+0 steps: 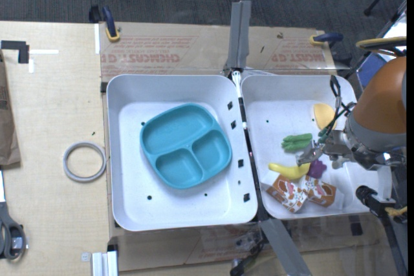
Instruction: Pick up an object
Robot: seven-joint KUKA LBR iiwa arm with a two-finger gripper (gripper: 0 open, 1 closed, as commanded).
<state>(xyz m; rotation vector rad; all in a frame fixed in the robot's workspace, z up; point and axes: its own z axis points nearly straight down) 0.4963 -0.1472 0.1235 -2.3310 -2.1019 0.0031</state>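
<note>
The right bin point(272, 106) holds a green toy point(296, 141), a yellow banana point(288, 170), a small purple piece point(317, 169), a printed orange-and-white packet point(301, 192) and a pale yellow piece point(323, 115) near the far wall. My gripper point(312, 153) hangs low in this bin, just right of the green toy and right above the banana's right end and the purple piece. The arm's orange band point(387, 100) hides the bin's right side. I see nothing lifted off the bin floor.
The left bin point(123, 158) holds a blue three-compartment plate point(186, 145). On the bench to the left lie a grey ring point(84, 161) and scissors point(11, 237). A metal divider post point(239, 35) stands between the bins at the back.
</note>
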